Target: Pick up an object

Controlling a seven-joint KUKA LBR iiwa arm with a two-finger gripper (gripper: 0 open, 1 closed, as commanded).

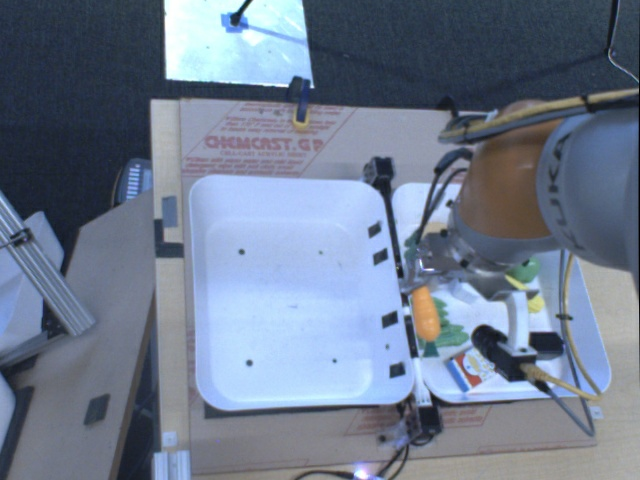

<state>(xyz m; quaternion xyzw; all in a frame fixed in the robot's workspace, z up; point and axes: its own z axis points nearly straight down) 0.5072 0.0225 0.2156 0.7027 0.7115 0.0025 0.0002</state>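
Entry, camera view, 1 frame.

You have 2 white bins side by side on the counter (166, 148), on a cardboard sheet (265, 133) with red print.

Left bin (290, 298): white floor with 4 small dark dots. A row of black clips (381, 258) runs down the seam where its right wall meets the other bin.

Right bin (410, 208): all the loose objects are here, towards the near-left part.
- 1 orange carrot-shaped piece (427, 313), lying lengthwise just beside the left wall, close to the seam clips.
- 1 green piece (452, 337), touching or partly under the lower right of the orange piece; its shape is too small to make out.
- 1 flat printed card (468, 370) with red and blue marks, near the front wall, just below the green piece.
- 1 yellow-and-green piece (522, 271), further right, partly hidden under the arm.

Arm (560, 188): grey with an orange band, reaching in from the right and covering much of the right bin's far half. The wrist points down and to the left.

Gripper (430, 265): sits low over the left side of the right bin, just above the top end of the orange piece. From this angle the wrist hides it, so you cannot tell whether it is wide or narrow, and you cannot tell whether it touches the orange piece. Nothing is visibly held. The orange piece, the green piece and the card all lie on the bin floor.
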